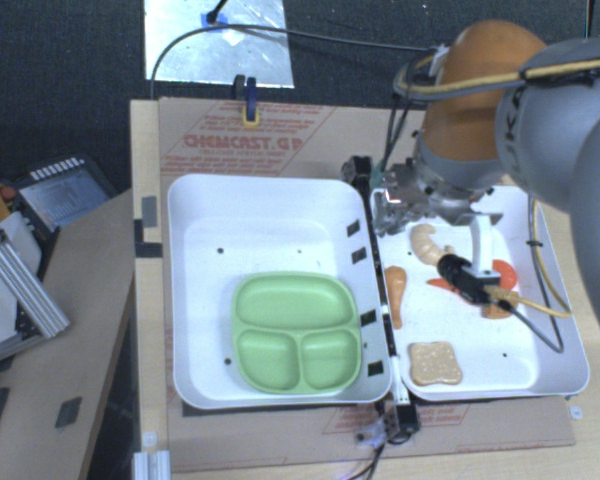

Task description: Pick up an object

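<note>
Toast slice sits at 6 o'clock in the right bin. Tool hangs over that bin's 11 o'clock corner; open or closed, cannot tell. Likeliest target is the pale curved piece, just beside the tool at 4 o'clock. Orange carrot-like piece lies at 6 o'clock, long axis 12–6.

Beyond the gripper, dark fabric backs everything, a shiny metal sheet lying on it. Under the gripper spreads cardboard with red lettering, a yellow clamp on its far edge. Well apart from the gripper, at the view's left, a pale wooden table carries an aluminium rail.
</note>
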Action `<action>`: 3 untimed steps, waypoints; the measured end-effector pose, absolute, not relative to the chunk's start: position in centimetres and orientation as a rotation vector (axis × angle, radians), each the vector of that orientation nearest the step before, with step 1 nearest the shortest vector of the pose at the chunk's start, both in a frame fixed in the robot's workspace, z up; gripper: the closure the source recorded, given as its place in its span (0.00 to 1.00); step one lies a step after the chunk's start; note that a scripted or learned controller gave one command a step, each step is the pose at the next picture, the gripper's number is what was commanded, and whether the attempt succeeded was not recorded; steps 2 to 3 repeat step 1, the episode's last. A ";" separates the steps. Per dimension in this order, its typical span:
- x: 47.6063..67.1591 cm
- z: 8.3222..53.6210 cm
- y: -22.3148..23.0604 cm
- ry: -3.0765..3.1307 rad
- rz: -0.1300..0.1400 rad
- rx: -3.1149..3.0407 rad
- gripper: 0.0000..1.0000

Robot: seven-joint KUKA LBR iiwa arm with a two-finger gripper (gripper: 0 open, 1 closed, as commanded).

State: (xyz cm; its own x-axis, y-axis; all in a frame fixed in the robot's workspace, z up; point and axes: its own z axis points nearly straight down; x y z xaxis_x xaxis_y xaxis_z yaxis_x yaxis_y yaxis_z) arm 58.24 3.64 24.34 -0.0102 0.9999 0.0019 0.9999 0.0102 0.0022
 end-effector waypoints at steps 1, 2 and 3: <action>60.0 24.9 8.6 2.232 0.006 2.210 1.00; 60.0 24.9 8.6 2.232 0.006 2.210 1.00; 60.0 24.9 8.6 2.232 0.006 2.210 1.00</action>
